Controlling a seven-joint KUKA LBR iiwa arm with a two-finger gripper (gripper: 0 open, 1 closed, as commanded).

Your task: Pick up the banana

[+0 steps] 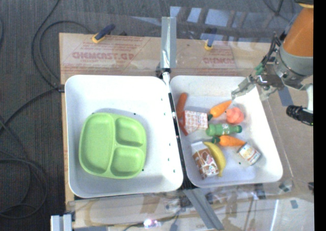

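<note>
The end effector (242, 91) hovers by the right white bin's (272, 171) far corner; I cannot tell its opening. The curved yellow banana (217, 156) lies below-left, untouched. This looks like the approach: next, descend over it.

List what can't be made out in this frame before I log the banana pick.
- Claw: too small and blurred in the camera view to read its state.
- Carton beside the banana: print too small to read.
- Arm: cut off by the top right corner.
</note>
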